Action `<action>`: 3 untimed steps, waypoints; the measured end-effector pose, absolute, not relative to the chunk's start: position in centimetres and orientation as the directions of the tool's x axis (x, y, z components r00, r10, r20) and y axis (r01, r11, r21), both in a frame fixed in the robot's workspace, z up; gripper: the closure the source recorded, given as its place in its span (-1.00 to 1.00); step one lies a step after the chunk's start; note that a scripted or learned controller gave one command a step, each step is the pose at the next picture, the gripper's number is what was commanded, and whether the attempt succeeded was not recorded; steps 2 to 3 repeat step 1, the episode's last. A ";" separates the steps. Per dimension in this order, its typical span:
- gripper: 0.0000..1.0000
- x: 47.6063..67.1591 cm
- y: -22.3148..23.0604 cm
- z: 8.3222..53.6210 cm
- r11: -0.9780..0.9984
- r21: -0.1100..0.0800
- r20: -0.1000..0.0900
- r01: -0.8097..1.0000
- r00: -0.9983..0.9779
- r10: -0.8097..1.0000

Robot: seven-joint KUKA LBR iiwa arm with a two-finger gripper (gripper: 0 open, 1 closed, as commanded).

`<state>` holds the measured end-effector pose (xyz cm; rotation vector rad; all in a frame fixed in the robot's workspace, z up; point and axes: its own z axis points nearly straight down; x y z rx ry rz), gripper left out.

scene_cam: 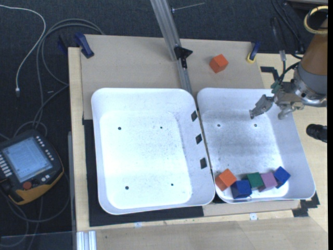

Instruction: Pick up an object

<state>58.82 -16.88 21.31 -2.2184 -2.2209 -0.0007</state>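
Over the right bin's far corner we see the pincer (271,107), a grey metal piece below the arm's orange band, its two fingers spread apart with nothing between them; one finger (258,108) angles down toward the bin floor, the other sits nearer the right rim. We find the things to be picked in the right bin (299,145), a shallow white tray with rounded corners and a floor speckled with fine dark flecks. Five small blocks with flat faces and crisp edges are bunched along its near wall, well apart from the pincer: an orange block (226,178) at the left, a dark blue block (241,188) just beside it, then a green block (255,180), a purple block (268,179) and a blue block (281,175) at the right end, each touching or nearly touching its neighbour. We see the left bin (104,105), of the same smooth white material and shape, lying right beside the first. Beyond the bins, on the bare tan tabletop (130,61), sits another orange cube (219,63). A ribbed aluminium rail (162,12) slants down toward the gap between the bins.
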 end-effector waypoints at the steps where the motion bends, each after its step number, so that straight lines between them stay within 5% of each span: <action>1: -1.00 58.8 -16.9 21.3 0.001 -0.001 0.002 1.000 -0.001 1.000; 3: -1.00 58.8 -16.9 21.3 0.001 -0.001 0.002 1.000 -0.001 1.000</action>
